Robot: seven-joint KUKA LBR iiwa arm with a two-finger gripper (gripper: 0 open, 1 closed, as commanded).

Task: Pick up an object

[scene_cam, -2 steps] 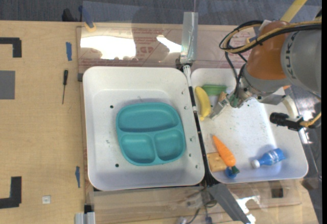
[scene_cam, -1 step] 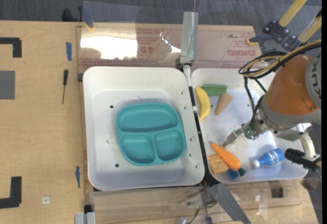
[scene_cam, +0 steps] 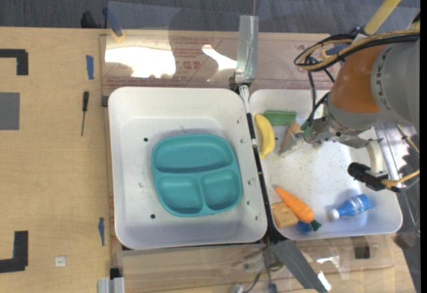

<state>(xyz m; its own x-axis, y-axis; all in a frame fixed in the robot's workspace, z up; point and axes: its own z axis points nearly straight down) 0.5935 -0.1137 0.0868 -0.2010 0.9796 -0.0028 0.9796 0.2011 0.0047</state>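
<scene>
Nothing's picked up yet as far as I can see: gripper (scene_cam: 291, 142) is low in the right bin (scene_cam: 373, 221) by the banana (scene_cam: 265, 135), fingers looking spread and holding nothing.

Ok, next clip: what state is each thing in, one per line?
Teal tray: flat, right way up in the left bin.
Banana: lying against the right bin's left wall.
Green object: lying beside the banana's top end.
Carrot: lying flat, partly on a wooden block.
Blue bottle: on its side.
Gripper: low in the right bin, beside the banana.
</scene>
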